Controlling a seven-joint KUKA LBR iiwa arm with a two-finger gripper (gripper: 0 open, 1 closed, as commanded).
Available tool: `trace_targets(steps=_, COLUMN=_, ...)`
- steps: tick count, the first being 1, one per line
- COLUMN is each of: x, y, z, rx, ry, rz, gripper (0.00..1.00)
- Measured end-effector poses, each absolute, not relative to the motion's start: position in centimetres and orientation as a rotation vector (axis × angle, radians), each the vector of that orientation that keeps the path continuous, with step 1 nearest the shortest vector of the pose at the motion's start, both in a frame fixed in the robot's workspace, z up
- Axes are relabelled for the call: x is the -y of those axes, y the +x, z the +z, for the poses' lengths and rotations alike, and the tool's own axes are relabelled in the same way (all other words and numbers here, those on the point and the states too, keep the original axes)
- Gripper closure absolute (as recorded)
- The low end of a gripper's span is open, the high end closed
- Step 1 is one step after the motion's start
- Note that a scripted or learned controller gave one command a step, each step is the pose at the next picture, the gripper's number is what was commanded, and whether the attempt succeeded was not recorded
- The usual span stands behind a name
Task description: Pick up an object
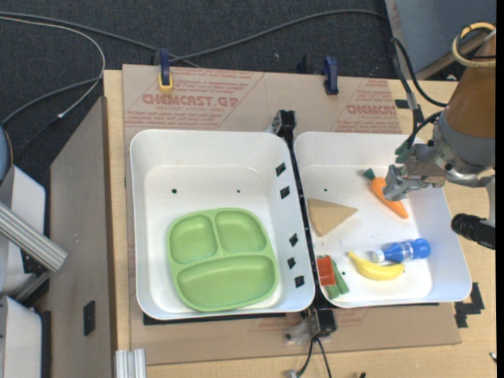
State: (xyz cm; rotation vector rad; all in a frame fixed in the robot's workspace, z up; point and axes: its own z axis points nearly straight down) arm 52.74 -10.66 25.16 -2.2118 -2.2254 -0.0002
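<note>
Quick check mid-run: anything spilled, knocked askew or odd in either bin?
Nothing stands out. The green tray lies flat in the left bin. In the right bin, carrot, wedge, banana and bottle lie loose. The gripper sits over the carrot.

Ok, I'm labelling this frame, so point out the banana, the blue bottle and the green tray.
banana [376,268]: camera view, middle of its yellow curve.
blue bottle [408,250]: camera view, on its blue body.
green tray [225,275]: camera view, floor of its largest compartment.

Red "CHEMCAST GP" print on brown board [236,93]
</note>
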Motion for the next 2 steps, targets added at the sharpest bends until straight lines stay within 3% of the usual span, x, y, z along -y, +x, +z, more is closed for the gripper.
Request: trace_targets(steps=2, x=1.3, y=53.4, z=23.9, rx=2.224, ry=-2.212, rz=0.001, gripper=1.0)
